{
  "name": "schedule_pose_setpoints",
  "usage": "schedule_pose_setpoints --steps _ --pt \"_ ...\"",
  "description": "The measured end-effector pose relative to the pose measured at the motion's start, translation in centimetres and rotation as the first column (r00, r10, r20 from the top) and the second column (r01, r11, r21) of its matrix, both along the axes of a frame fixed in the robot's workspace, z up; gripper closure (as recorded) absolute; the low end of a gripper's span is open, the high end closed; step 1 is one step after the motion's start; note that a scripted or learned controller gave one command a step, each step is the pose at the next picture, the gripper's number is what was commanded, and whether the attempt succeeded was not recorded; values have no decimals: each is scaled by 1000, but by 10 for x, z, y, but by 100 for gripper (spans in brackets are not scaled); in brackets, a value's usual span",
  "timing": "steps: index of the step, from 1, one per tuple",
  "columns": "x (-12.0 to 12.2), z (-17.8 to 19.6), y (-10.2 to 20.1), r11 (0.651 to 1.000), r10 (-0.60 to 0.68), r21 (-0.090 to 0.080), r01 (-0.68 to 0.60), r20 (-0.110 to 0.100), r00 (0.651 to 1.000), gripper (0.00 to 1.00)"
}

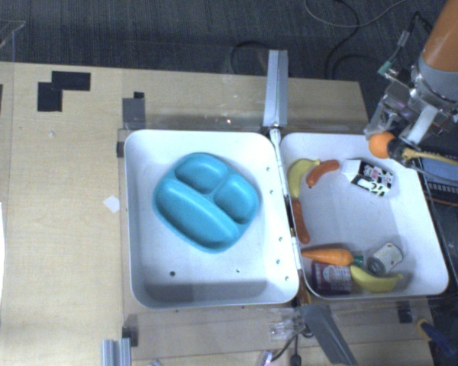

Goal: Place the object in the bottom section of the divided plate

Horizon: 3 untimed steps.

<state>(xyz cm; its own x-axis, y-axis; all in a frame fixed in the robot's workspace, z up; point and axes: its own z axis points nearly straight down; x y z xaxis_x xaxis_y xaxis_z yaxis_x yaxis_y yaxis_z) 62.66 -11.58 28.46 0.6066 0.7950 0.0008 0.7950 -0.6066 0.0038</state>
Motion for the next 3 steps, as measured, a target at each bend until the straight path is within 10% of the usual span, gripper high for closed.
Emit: schedule_pose_setpoints --steps 1,2,3 --pt "7 69 -26 976 -217 1 217 3 976 100" --pt "-7 -12 50 916 -401 3 401 -2 916 100" --pt "13 -101 153 960 -281 3 281 -4 960 100"
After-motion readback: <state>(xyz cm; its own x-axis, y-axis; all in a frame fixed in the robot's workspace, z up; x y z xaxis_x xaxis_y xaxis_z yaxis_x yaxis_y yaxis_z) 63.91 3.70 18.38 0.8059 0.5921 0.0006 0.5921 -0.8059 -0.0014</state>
